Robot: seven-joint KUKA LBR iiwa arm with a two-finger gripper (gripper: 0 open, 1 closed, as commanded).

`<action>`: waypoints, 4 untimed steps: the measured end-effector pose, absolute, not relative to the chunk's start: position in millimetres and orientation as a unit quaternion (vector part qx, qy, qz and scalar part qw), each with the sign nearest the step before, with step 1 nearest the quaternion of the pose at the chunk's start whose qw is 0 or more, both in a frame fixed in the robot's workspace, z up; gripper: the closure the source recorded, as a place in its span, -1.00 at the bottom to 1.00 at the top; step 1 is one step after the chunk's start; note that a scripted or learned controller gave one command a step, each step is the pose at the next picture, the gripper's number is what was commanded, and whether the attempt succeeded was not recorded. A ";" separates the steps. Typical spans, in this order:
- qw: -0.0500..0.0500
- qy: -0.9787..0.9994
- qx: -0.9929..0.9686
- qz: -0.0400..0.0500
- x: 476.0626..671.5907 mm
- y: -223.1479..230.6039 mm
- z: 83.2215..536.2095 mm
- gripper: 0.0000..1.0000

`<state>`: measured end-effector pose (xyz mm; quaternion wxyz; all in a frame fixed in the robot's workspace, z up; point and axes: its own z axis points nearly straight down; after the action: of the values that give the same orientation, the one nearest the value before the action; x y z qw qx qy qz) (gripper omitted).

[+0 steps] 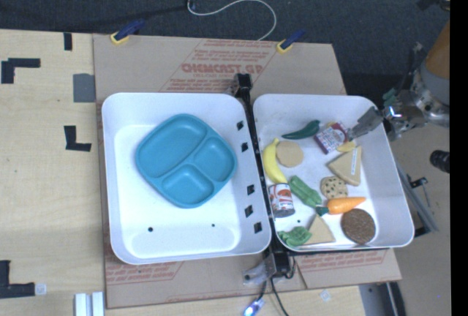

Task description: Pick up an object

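The right bin (380, 133) holds several toy foods: a banana (272, 161), a round cracker (289, 154), a green chili (301, 130), a purple packet (330, 137), a cheese wedge (347, 167), a chip cookie (333, 186), a green pickle (305, 191), a carrot (344, 205), a brown patty (358, 225), a small can (281, 200) and a sandwich wedge (319, 230). My gripper (363, 123) reaches in over the bin's upper right edge. Its tip is just right of the purple packet and above the cheese wedge. Nothing is visibly held.
The left bin (124, 124) holds a blue divided plate (186, 159). A black divider (252, 161) with clips runs between the bins. Both bins rest on cardboard (212, 66). A white cable (227, 7) loops behind them.
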<state>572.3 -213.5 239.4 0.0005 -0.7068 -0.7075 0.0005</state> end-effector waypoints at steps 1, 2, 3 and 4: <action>-0.003 -0.709 -0.705 -0.003 499.6 -156.7 379.8 -1.00; -0.008 -0.709 -0.706 -0.005 483.7 -133.6 530.2 -1.00; -0.001 -0.707 -0.707 0.000 484.4 -134.5 530.9 1.00; 0.001 -0.711 -0.704 0.000 484.0 -45.9 508.2 1.00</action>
<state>484.0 -45.9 508.2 0.0014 -0.7035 -0.7106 0.0004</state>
